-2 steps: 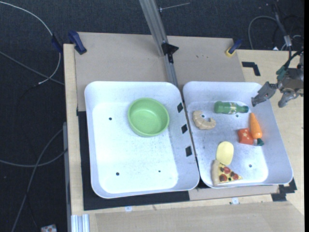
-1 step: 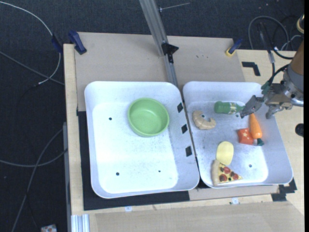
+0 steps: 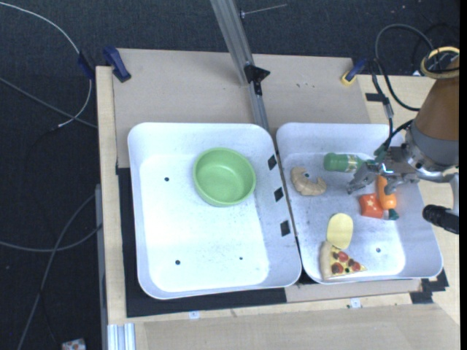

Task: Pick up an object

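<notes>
Camera view: gripper (image 3: 370, 172) low in right bin (image 3: 416, 265), jaw state unreadable.
Green bottle (image 3: 340, 162) lies on its side just beside it; likely light, stiff, slick, prone to roll, so grasp across the body. Orange toy (image 3: 378, 203) crowds close; tan piece (image 3: 309, 181) sits left; far wall near, open floor toward the centre.

Robotics lab setup, not a home. Plywood surface (image 3: 182, 86) sits on dark carpet (image 3: 44, 159) with loose black cables (image 3: 44, 20) trailing at 9 and 10 o'clock. Blue clamps (image 3: 115, 63) grip the board's far corners. Aluminium pole (image 3: 232, 20) rises at 12 o'clock. Two white bins (image 3: 146, 217) hold toy food, and an industrial arm (image 3: 441, 115) enters at 3 o'clock.
</notes>
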{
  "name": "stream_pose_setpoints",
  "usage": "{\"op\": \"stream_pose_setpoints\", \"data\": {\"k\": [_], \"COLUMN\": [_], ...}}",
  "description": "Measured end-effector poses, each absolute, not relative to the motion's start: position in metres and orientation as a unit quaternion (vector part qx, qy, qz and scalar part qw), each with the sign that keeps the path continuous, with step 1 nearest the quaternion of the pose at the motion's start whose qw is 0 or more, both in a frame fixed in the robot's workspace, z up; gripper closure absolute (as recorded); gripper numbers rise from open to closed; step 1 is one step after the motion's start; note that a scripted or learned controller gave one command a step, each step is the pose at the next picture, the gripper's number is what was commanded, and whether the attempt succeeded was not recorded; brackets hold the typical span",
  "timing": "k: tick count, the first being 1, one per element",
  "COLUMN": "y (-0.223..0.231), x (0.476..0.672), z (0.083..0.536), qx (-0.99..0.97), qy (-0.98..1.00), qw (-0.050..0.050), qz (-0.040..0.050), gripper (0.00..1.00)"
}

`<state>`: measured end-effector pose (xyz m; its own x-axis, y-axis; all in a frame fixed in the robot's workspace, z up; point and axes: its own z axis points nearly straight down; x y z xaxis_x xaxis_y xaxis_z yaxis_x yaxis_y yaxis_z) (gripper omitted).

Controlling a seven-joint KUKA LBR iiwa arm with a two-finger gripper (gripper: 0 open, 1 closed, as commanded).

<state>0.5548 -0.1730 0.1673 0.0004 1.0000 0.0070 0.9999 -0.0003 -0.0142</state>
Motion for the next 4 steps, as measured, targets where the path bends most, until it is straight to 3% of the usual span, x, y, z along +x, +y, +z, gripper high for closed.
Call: {"op": "stream_pose_setpoints", "data": {"k": [1,2,4], "y": [-0.170,-0.171,-0.162], "x": [0.552,0.555,0.556], "z": [0.107,0.125,0.226], "qx": [-0.707,-0.708,-0.706], "qy": [-0.707,-0.707,-0.708], "qw": [0.001,-0.003,-0.003], "qz": [0.0002,-0.0031,-0.0029], "gripper": [0.00,1.00,1.00]}}
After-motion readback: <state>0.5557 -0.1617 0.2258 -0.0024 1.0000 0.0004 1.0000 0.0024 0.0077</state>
